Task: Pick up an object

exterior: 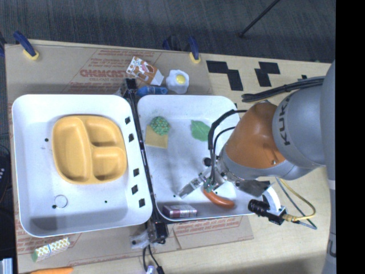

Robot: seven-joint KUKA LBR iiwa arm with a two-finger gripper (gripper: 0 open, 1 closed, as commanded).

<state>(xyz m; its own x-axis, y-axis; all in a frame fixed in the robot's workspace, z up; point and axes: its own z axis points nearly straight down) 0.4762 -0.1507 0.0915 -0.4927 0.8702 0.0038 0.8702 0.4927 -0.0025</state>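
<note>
Camera view looks down at a slant on the worktop (268, 238), where two shallow white bins sit side by side. The left bin (28, 153) carries a yellow divided tray (88, 148) lying flat near its middle, well apart from the arm's work. The right bin (171, 170) holds the loose pieces any of which could serve as the object to pick up: a yellow sponge with a green knobbly top (158, 131) toward the far left corner, a green leaf-like piece (200, 130) just right of it, an orange carrot-like piece (218, 198) near the front wall, and a dark tube or small bottle (179, 212) lying along the near rim. The arm reaches in from the right, its orange band (251, 141) tilted over the bin so that the hand (197, 186) comes down low at a slant near the bin floor, just left of the orange piece. Its fingers (187, 190) look somewhat parted and nothing shows between them, so it seems empty. The low, angled pose suggests an approach to something on the floor close by; the orange piece is the nearest candidate, though it lies beside the hand, not inside it. Beyond the far rim, a small printed carton (140, 69), a blue item (151, 90) and a yellow-and-white toy (178, 80) rest on the cardboard, out of play.
</note>
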